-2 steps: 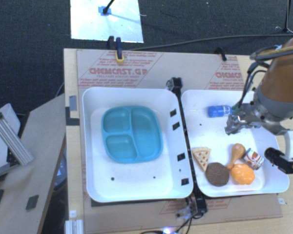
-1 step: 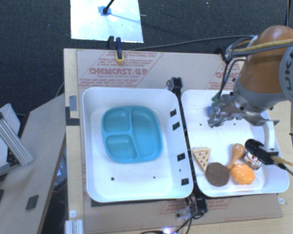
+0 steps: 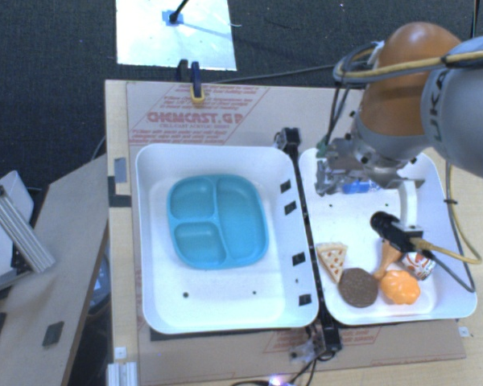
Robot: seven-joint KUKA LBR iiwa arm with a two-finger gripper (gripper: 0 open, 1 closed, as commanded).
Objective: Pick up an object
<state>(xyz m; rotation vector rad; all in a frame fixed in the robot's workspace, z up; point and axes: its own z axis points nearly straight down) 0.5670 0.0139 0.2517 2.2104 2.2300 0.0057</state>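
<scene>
My gripper point(image 3: 332, 177) hangs low over the far left part of the right bin point(image 3: 451, 215). Just to its right a small blue object point(image 3: 359, 187) lies partly under the wrist; whether the gripper touches it is hidden. Along that bin's near side lie a pizza-slice toy point(image 3: 332, 260), a brown round disc point(image 3: 357, 287), an orange fruit-like toy point(image 3: 400, 288), an orange cone point(image 3: 388, 256) and a small red, white and brown item point(image 3: 421, 265).
The left bin point(image 3: 157, 215) holds a blue divided plate point(image 3: 217, 219). A black-clipped divider point(image 3: 299, 215) separates the two bins. The arm's grey body with its orange band point(image 3: 410, 63) covers the far right of the bench.
</scene>
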